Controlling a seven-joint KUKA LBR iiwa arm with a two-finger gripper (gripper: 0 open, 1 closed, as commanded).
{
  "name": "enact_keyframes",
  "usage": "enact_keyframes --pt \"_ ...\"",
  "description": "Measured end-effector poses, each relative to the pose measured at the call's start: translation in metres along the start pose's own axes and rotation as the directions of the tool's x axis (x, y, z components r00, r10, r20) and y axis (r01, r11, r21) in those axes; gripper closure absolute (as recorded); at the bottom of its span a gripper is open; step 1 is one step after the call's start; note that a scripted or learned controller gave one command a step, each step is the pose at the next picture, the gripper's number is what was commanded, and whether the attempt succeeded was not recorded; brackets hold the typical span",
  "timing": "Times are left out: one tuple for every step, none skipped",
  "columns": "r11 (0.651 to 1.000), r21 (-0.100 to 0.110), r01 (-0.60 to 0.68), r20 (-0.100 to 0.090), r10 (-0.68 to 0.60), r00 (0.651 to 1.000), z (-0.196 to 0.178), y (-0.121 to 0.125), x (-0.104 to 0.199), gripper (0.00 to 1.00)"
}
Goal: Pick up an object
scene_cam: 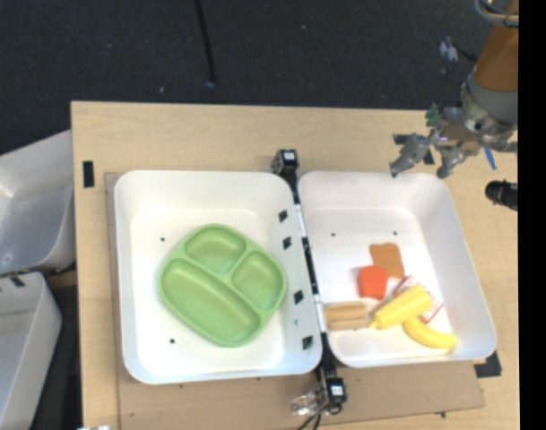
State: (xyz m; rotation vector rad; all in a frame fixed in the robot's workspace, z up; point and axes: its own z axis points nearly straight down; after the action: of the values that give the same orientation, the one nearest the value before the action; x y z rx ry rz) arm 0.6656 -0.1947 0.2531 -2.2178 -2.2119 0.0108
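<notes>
You see the small objects in the right bin (434,204), all in its near right part. An orange-brown slab (387,258) lies flat, and a red-orange block (373,282) touches its near edge. A tan piece (345,313), like a small bread roll, lies near the bin's left wall. A yellow piece (403,306) lies slanted just right of it, on a white and red item (409,287). A banana (429,334) lies nearest the front right corner.
</notes>
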Motion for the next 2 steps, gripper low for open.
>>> enact_keyframes --pt "1.0 -0.014 0.003 0.002 -0.003 1.0 -0.009 0.002 0.001 0.0" --pt "1.0 -0.009 0.003 0.004 -0.003 1.0 0.053 0.002 0.002 0.0"
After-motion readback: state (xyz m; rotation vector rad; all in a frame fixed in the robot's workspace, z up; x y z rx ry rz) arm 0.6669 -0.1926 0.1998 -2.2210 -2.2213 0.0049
